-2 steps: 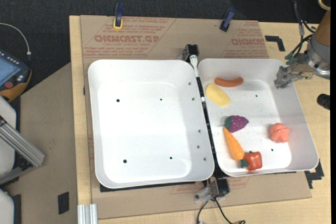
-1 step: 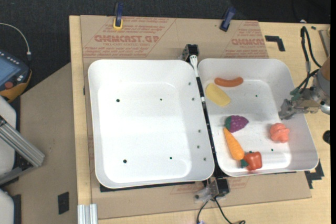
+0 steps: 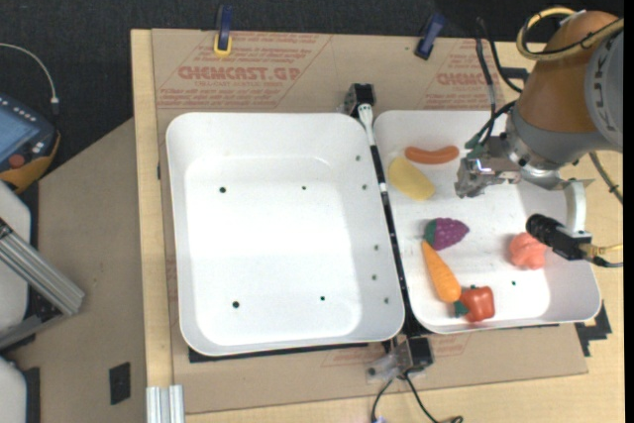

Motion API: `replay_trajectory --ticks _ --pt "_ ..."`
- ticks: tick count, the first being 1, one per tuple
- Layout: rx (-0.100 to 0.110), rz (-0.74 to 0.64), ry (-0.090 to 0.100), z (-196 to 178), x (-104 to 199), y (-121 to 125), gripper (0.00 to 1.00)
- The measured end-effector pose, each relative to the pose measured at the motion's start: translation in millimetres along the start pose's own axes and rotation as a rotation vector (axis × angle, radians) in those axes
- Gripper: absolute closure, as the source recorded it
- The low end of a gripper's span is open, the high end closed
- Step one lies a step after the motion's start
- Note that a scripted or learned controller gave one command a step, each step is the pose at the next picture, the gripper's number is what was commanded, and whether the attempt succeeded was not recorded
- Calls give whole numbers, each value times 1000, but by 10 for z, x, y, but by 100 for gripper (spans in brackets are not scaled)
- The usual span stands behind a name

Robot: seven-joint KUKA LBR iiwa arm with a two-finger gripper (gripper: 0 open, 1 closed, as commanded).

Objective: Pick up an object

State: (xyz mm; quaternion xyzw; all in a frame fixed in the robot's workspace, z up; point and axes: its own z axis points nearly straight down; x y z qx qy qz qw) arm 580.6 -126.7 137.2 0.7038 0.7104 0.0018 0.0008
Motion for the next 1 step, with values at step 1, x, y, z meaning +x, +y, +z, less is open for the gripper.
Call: replay_trajectory --ticks 1 --pt "5 2 2 -502 970 -396 100"
